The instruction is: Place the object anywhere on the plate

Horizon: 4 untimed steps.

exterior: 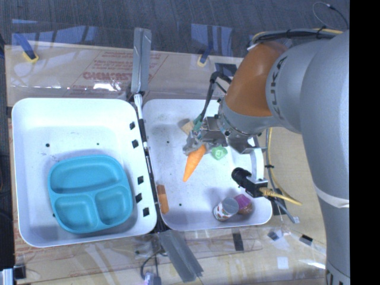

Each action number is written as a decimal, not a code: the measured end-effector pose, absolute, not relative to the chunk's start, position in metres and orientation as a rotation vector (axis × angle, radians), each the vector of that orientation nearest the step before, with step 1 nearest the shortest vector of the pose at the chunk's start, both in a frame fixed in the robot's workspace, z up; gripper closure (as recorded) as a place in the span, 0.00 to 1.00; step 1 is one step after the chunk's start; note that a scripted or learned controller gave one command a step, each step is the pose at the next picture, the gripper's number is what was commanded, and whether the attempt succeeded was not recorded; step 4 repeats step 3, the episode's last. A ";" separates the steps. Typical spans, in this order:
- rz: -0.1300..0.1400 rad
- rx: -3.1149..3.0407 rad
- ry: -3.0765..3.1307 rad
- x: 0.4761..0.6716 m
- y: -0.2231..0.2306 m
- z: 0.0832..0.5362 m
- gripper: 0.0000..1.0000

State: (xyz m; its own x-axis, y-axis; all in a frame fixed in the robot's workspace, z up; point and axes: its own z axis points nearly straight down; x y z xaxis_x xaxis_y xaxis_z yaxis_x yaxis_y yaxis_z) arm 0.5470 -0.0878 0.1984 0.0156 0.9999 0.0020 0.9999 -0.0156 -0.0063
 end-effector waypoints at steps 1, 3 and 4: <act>0.004 -2.017 -2.403 0.503 -0.042 0.191 1.00; 0.004 -1.993 -2.425 0.544 0.036 0.201 0.00; 0.004 -1.993 -2.425 0.544 0.036 0.201 0.00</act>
